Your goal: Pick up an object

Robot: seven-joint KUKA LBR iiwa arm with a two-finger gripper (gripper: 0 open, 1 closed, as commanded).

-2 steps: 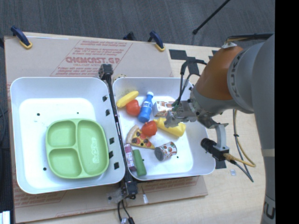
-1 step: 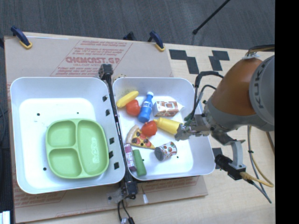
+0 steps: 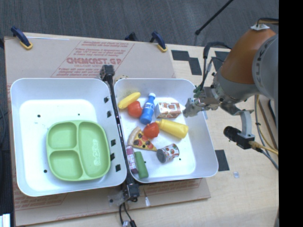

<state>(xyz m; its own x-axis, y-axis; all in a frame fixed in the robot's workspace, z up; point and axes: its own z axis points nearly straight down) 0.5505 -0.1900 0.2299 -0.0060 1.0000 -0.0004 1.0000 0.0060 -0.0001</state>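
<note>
Bench top has two white bins side by side. Left bin (image 3: 28,98) holds a green divided tray (image 3: 78,150). Right bin (image 3: 206,150) is packed with toy food: yellow bottle (image 3: 173,128), blue bottle (image 3: 148,108), small carton (image 3: 168,109), pizza slice (image 3: 141,141), can (image 3: 167,153). Gripper (image 3: 192,107) hangs at that bin's right rim, just right of the carton, nothing visibly in it. Jaws too blurry, can't tell how they stand.
</note>
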